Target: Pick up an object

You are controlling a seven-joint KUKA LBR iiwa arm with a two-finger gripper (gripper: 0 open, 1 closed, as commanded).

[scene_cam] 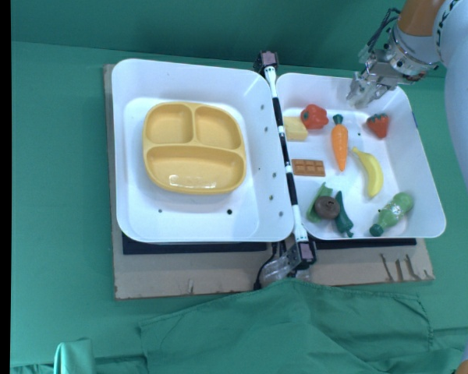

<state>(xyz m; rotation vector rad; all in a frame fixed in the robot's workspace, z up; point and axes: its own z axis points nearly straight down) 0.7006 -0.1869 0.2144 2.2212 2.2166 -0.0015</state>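
Your gripper (364,92) hangs over the far edge of the right bin (426,184), and you cannot tell from here whether it is apart or together; nothing shows in its grip. Just below it lies the strawberry (378,125), with the carrot (340,145) to its left and the red pepper (313,116) beyond that, beside the cheese (296,128). The banana (370,172) sits mid-bin, the waffle (307,167) near the divider. At the near edge you have a brown donut (326,206) on green pieces and a green bottle (391,213). The left bin (132,209) holds a yellow tray (193,147)
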